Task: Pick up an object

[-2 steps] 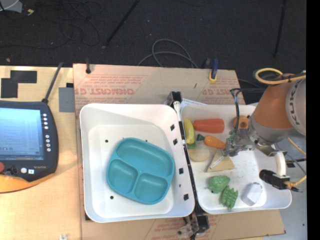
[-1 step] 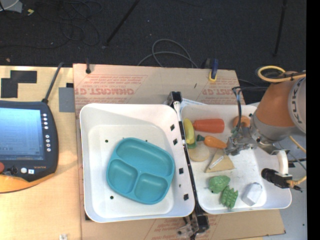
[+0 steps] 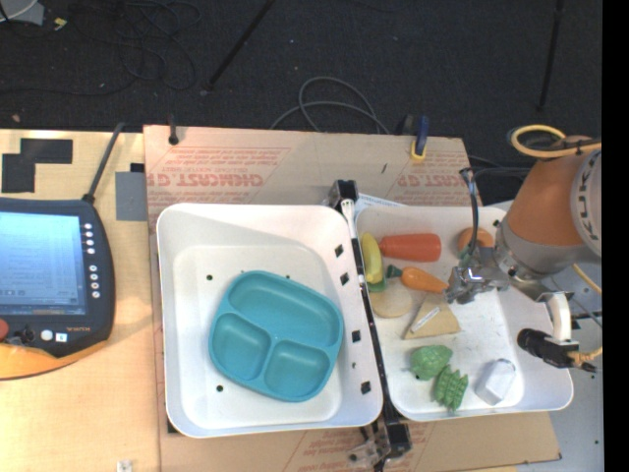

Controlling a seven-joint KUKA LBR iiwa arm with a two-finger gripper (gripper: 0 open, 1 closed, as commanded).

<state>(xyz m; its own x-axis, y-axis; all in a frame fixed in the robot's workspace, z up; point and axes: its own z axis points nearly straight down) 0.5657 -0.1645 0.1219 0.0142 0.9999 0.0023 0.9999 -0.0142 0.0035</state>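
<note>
Orange plastic carrot lies just beside my claw; whether it's clenched, I cannot tell. I'm approaching; next, descend squarely.

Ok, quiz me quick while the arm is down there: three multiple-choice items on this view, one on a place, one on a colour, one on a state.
1. Where does the divided plate lie?
A. left bin
B. right bin
C. on the cardboard

2. What colour is that plate?
A. red
B. teal
C. white

3. Where is the gripper right now?
A. low in the right bin
B. over the left bin
C. above the tablet

Answers: 1 A, the plate sits in the left bin. 2 B, it is teal against the white bin. 3 A, the gripper is down in the right bin beside the carrot and the cheese wedge.
</note>
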